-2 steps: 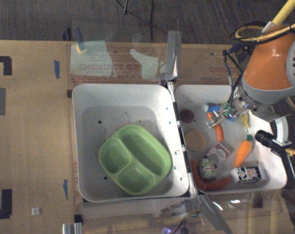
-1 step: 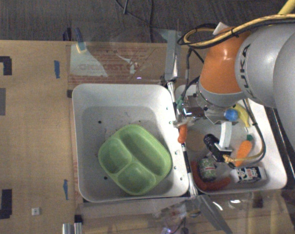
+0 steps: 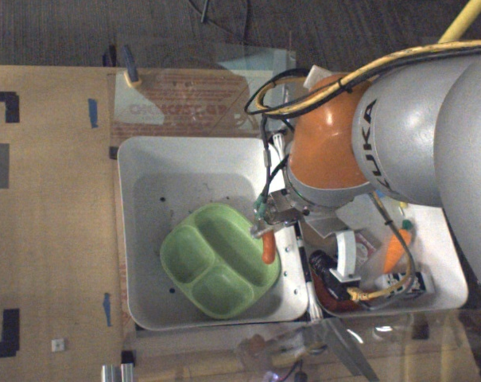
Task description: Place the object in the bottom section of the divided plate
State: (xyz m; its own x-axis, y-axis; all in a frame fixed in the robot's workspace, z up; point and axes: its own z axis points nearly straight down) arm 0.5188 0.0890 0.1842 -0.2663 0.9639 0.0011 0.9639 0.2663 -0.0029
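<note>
- You are looking at the pincer hanging over the right edge of the green divided plate, inside the left white bin.
- Directly under the pincer, a small orange object, carrot-like in shape, is standing roughly upright with its top end reaching up to the fingers.
- It is appearing to be pinched by the pincer at that top end, though the fingers are small and dark here, so you cannot be fully certain how tightly they are closing on it.
- The orange object's lower end is sitting over the plate's right rim, beside the large section; you cannot tell whether it is touching the plate or hanging just above it.
- To the left of the pincer and below it, the plate's two smaller sections are lying open toward the bin's lower wall.
- Above and to the right of the pincer, the arm's orange band and grey body are covering the divide between the bins.
- To the right of the pincer, the right white bin is holding a clutter of things: another orange piece, a dark red item, and a white one.
</note>
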